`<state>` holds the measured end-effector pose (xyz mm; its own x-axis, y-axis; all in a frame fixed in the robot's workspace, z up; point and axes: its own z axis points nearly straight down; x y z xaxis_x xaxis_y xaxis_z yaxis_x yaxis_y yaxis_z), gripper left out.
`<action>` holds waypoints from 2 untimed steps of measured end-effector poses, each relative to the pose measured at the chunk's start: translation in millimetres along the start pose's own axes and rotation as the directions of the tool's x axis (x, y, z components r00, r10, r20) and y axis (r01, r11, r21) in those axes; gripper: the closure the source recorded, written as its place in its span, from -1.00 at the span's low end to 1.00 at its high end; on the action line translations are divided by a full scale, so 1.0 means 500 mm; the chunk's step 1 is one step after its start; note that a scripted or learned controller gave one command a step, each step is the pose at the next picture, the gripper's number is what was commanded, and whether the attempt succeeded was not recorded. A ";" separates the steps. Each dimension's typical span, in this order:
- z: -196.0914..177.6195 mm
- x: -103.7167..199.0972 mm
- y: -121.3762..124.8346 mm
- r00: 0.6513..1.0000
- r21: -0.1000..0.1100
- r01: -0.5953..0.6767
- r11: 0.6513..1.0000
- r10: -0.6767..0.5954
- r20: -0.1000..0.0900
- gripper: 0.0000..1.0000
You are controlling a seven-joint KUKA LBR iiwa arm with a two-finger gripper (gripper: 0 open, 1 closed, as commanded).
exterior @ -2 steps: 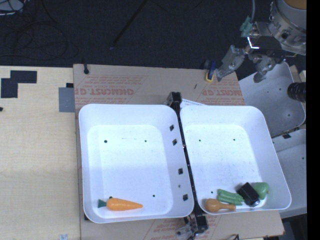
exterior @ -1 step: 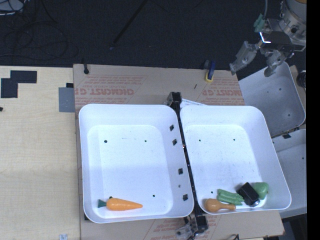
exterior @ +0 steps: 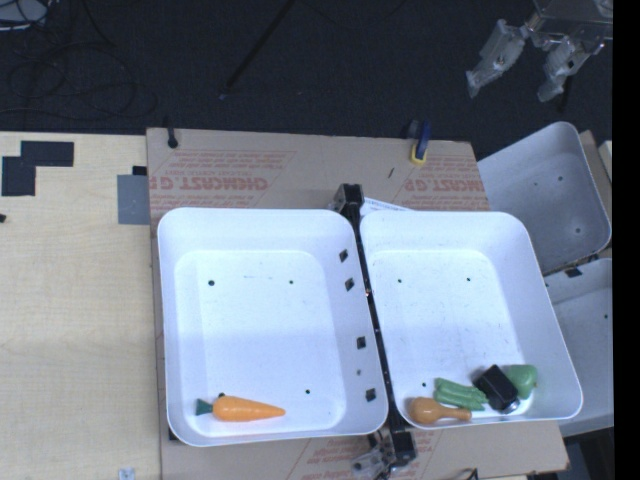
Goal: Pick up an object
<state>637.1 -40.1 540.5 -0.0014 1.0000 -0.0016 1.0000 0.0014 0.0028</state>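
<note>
My gripper (exterior: pixel 524 70) hangs high at the top right, far above and behind the bins, open with nothing between its two spread fingers (exterior: pixel 490 60). An orange carrot with a green top (exterior: pixel 244 408) lies near the front edge of the left bin (exterior: pixel 180 268). In the front right corner of the right bin (exterior: pixel 530 258) sit a green bean-like piece (exterior: pixel 460 393), a small black block (exterior: pixel 497 388), a green rounded piece (exterior: pixel 523 376) and a tan pear-shaped piece (exterior: pixel 436 412), close together.
The bins stand on a brown cardboard sheet (exterior: pixel 300 173) over a wooden bench. A grey metal plate (exterior: pixel 550 183) rises at the right behind the right bin. A blue and yellow clamp (exterior: pixel 421 143) sits at the cardboard's back edge.
</note>
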 end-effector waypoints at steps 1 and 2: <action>-0.013 0.004 -0.001 1.000 0.009 0.006 1.000 -0.006 0.000 1.00; 0.009 0.183 0.014 1.000 0.009 0.008 1.000 -0.008 -0.003 1.00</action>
<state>644.0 51.4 536.0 -0.0089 1.0000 0.0018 0.9999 0.0090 -0.0061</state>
